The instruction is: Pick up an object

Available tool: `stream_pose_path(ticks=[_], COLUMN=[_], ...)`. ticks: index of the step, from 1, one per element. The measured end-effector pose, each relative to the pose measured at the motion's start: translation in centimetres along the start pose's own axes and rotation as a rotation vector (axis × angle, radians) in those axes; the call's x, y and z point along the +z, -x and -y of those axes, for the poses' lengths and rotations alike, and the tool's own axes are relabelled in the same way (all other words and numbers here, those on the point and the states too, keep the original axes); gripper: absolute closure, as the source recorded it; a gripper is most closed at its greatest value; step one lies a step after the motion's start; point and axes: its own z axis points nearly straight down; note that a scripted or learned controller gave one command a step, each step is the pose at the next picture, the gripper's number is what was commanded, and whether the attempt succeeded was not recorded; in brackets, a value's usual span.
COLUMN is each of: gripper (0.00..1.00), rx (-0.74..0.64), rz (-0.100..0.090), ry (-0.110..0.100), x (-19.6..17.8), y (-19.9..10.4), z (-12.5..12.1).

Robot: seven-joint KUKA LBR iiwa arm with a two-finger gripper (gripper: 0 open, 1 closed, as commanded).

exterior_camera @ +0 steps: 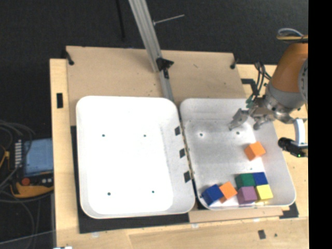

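- Bench (150, 69): light wood top with a tan board over its far part; a black mat shows under the bins' near edges.
- Left bin (83, 154): shallow, white, rounded corners, lying flat on the bench.
- Right bin (207, 113): shallow, white, just beside the left bin, their inner edges touching along a row of black clips (182, 153).
- Metal rail (148, 32): slants up from the bench's far middle, between the bins.
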Motion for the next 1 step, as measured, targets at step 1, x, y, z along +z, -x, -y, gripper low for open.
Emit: stream_pose_path(ticks=[1], gripper=[0.00], rx=[0.000], rz=[0.000], ry=[0.002], x=[5.12], y=[0.09], z=[-0.01])
